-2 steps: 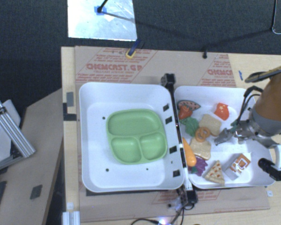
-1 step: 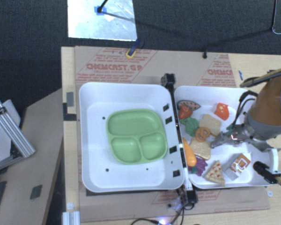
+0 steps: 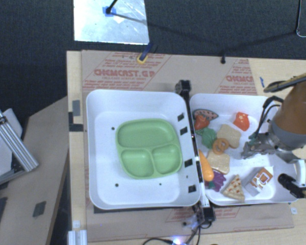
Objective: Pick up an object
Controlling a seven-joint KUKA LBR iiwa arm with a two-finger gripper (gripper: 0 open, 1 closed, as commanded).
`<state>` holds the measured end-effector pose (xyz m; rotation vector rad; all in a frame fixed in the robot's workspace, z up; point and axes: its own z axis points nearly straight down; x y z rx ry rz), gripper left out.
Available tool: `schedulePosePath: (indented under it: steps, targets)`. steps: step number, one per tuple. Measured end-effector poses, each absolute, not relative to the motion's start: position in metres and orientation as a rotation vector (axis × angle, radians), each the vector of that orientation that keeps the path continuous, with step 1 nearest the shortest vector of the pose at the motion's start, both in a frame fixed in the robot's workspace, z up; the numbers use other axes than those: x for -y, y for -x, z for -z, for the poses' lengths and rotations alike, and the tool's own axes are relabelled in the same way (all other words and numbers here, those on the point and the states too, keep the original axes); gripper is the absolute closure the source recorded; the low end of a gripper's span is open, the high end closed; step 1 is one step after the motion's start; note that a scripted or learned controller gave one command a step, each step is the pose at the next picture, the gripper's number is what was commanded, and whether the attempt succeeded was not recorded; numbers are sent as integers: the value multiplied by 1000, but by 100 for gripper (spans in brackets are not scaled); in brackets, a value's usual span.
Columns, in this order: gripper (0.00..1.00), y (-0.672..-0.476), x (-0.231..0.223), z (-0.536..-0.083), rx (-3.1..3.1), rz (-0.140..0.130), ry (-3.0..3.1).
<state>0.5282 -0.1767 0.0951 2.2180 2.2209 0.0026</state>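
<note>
Overhead slanted view of the bench (image 3: pixel 117 68), bearing two shallow white bins side by side. The arm (image 3: pixel 296 116), grey below an orange band, enters from the right edge and bends down over the right bin (image 3: pixel 255 102). Its gripper (image 3: pixel 249 152) sits low inside that bin, tip pointing leftward across the floor; whether it is released or clenched cannot be told, as the tip is dark and small.

Just left of the tip lie a pale bread slice (image 3: pixel 228 135), an orange pretzel-like ring (image 3: pixel 220 146) and a second bread slice (image 3: pixel 219 162). Above the tip, near the far wall, is a red-orange piece (image 3: pixel 241 121). Below it, towards the near wall, lie a small white carton (image 3: pixel 259 180) and a pizza wedge (image 3: pixel 233 187). Further left, against the divider, are a green leafy piece (image 3: pixel 207 137), a carrot (image 3: pixel 205 168) and a purple item (image 3: pixel 217 179).

Well apart, the left bin (image 3: pixel 99 137) carries a green three-compartment tray (image 3: pixel 148 148).
</note>
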Motion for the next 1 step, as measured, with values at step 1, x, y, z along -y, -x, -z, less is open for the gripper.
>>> schedulePosePath:
  steps: [1]
  targets:
    - [100, -527, 186, -143, -2218, -3, -2219]
